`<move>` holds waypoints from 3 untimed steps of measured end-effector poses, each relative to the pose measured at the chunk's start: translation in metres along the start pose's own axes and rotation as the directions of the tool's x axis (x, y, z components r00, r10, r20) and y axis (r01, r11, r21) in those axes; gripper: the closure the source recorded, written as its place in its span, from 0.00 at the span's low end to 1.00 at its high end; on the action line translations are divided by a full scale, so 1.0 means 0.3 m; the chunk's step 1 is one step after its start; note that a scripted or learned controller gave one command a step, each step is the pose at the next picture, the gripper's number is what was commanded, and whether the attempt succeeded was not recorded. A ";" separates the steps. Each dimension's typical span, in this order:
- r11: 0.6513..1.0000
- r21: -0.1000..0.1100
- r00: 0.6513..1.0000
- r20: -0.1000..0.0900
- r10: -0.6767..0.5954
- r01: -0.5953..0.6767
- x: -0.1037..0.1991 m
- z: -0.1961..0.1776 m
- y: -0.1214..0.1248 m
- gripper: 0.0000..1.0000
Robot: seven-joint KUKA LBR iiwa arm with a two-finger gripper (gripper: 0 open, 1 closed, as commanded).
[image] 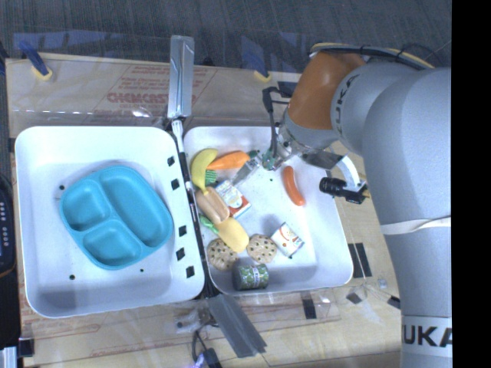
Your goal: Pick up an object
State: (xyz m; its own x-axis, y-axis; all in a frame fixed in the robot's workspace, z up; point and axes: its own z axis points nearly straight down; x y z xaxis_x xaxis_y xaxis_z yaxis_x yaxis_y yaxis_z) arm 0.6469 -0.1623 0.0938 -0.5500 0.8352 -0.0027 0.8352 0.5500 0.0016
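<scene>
The right bin (326, 236) holds several toy foods. A yellow banana (201, 167) and an orange carrot (229, 160) lie at its far left. Below them are a hot dog (212, 205) and a small red and white carton (235, 201). A red sausage (293, 185) lies alone toward the right. My gripper (244, 173) reaches down and left from the orange wrist band (318, 90). Its tip is low over the spot between the carrot and the small carton.
Near the front of the right bin lie a yellow lemon (233, 237), two cookies (222, 254), another carton (288, 240) and a green can (251, 275). The left bin (46, 282) bears a blue divided plate (115, 215). The grey arm (406, 144) covers the right side.
</scene>
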 end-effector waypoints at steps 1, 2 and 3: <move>0.978 -0.001 0.978 0.003 -0.211 0.211 -0.121 -0.002 -0.103 0.00; 1.000 -0.001 1.000 0.002 0.016 -0.016 -0.119 -0.227 -0.095 0.00; 0.989 0.001 0.989 -0.003 -0.147 0.147 -0.078 0.005 -0.161 0.00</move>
State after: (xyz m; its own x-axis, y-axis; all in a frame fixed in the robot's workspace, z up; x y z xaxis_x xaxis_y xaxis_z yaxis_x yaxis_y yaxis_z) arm 0.6195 -0.2083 0.0923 -0.6670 0.7450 0.0003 0.7450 0.6670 -0.0002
